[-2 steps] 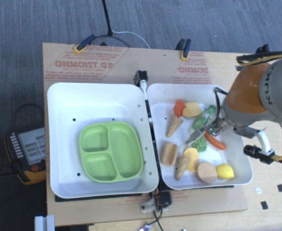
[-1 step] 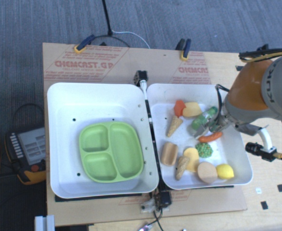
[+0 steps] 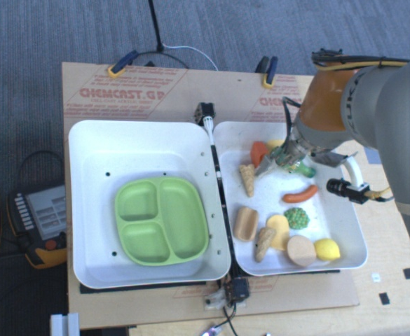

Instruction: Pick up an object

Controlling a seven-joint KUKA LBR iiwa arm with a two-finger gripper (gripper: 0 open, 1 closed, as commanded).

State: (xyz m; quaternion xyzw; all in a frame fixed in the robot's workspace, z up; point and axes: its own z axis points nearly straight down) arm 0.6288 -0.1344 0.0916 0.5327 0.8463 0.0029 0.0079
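The single fixed camera looks down at a slant from above the brown cardboard-covered bench (image 3: 120, 93), far enough to see both shallow white plastic bins (image 3: 92, 135) fully.

two shallow white bins sit side by side on a brown board. the left bin (image 3: 92, 152) holds a green divided plate (image 3: 162, 220) with three compartments. every other item lies in the right bin (image 3: 355, 247), and each place below is given relative to the green broccoli (image 3: 298, 218) near that bin's middle. a red sausage (image 3: 300, 194) lies just above it. a yellow lemon (image 3: 327, 249) and a pale round piece (image 3: 301, 251) sit below it. a tan bread roll (image 3: 245, 223) lies to its left. a corn-like cone (image 3: 247, 179) is up and left. the gripper (image 3: 283, 157) hangs above it, beside a red piece (image 3: 260, 151), with the grey and orange arm (image 3: 345, 107) behind.
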